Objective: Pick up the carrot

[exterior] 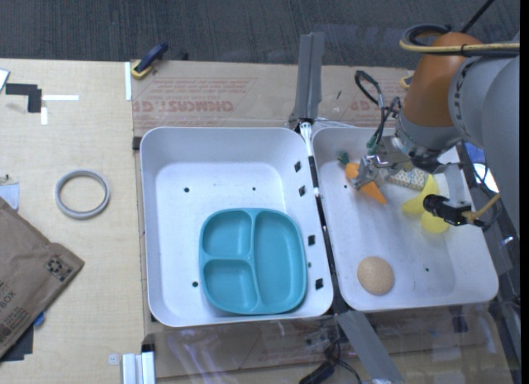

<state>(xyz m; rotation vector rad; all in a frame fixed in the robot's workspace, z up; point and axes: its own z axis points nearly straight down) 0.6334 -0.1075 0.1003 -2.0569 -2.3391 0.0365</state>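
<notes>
The carrot (374, 192) lies in the right bin (463, 287) near its back left corner, orange with a small green top pointing left. My gripper (371, 171) is down right over the carrot's middle, so orange shows on both sides of its tip. The tip covers the carrot's middle part. The arm reaches in from the right, with its orange band (434, 77) above the bin's far edge.
In the right bin there are also a yellow object (424, 206) under the wrist, a white speckled piece (405, 178) and a round tan ball (375, 276) near the front. A teal divided plate (252, 260) sits in the left bin (165, 209). A tape ring (83, 193) lies on the bench.
</notes>
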